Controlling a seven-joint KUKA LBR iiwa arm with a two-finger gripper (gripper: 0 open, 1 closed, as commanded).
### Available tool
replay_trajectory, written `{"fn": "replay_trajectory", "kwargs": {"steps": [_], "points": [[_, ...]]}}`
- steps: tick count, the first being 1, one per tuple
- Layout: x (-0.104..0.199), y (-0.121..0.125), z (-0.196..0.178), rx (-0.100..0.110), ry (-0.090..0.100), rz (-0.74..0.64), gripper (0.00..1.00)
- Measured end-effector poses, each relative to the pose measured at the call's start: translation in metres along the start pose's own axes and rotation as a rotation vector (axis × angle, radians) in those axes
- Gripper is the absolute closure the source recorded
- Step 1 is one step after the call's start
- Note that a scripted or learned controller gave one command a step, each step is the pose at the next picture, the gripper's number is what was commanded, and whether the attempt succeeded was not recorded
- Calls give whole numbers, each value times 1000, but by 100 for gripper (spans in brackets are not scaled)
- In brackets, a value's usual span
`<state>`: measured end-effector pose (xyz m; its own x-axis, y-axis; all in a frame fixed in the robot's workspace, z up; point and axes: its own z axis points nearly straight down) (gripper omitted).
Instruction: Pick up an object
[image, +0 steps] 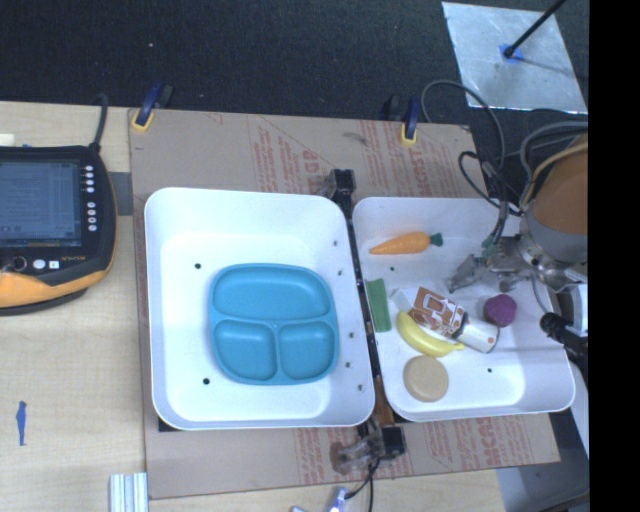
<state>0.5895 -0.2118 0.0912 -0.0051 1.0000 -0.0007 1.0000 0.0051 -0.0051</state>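
While my grey metal two-finger gripper (470, 273) hangs spread and holding nothing inside the right white plastic bin (520, 392), I see what may be a round purple plum (501, 309) just beside it, near the bin's right edge.

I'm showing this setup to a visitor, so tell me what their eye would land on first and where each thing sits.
The blue divided plate stands out first, lying in the middle of the left bin. Next comes the colourful clutter in the right bin: an orange carrot at the far side, a yellow banana beside a tan round disc, and a purple ball just below the gripper.
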Motion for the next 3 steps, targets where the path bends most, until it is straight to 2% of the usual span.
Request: {"fn": "replay_trajectory", "kwargs": {"steps": [1, 2, 3], "points": [[0, -52, 0, -1, 0, -1, 0], [-1, -52, -11, 0, -3, -3, 100], [-2, -52, -21, 0, -6, -6, 100]]}}
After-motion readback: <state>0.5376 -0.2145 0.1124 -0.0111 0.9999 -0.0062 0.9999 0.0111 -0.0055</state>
